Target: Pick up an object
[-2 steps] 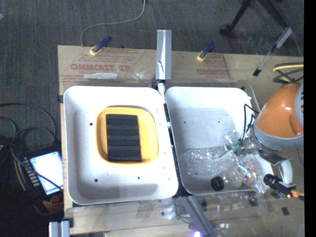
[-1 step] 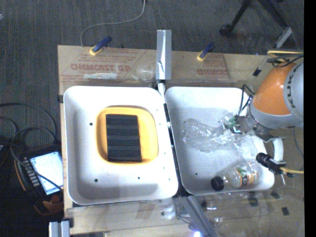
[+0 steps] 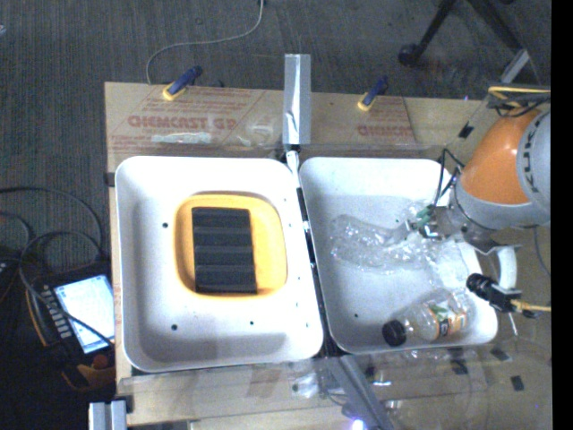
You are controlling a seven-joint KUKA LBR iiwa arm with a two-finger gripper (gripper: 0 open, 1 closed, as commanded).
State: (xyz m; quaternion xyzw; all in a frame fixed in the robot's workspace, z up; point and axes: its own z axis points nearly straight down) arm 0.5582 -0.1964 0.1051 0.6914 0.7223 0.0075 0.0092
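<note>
1. Two shallow white bins sit side by side on the bench. The left white bin (image 3: 143, 267) has a yellow rounded-square tray with a dark ribbed insert (image 3: 230, 246) lying flat near its middle.
2. The right white bin (image 3: 358, 182) holds the stuff worth grabbing. There's a crumpled clear plastic bottle (image 3: 372, 243) lying on its side across the middle, squashed and see-through, so the white floor shows through it.
3. Near the front edge of that same bin is a small clear bottle with a black cap (image 3: 425, 321), lying down, cap pointing left, with a brownish label around its body.
4. The grey arm with the orange band (image 3: 501, 173) comes in from the right and hangs over the right bin's far-right side.
5. The two-finger gripper (image 3: 430, 222) is down by the right end of the crumpled bottle, right beside it or touching. Honestly can't tell if it's got anything.
</note>
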